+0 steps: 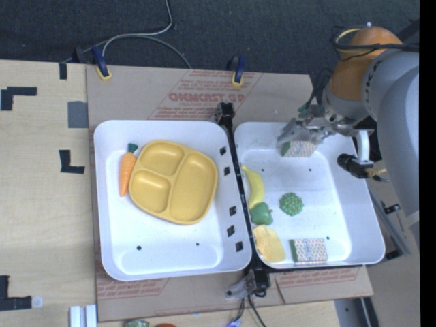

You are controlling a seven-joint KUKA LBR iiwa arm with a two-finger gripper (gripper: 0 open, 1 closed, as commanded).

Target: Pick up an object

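My gripper (300, 140) hangs over the far part of the right bin (354, 203), reaching in from the right. A small speckled block (298, 149) sits between its fingertips, and the gripper is shut on it. Lower in the same bin lie a yellow banana (255, 186), a green pepper (261, 214), a green bumpy ball (291, 204), a pale yellow piece (270, 244) and a second speckled block (310, 250).
The left bin (116, 237) holds a yellow divided plate (173, 181) and an orange carrot (125, 172) along its left side. A black divider (235, 182) runs between the bins. The grey arm (402, 114) stands over the right bin's right edge.
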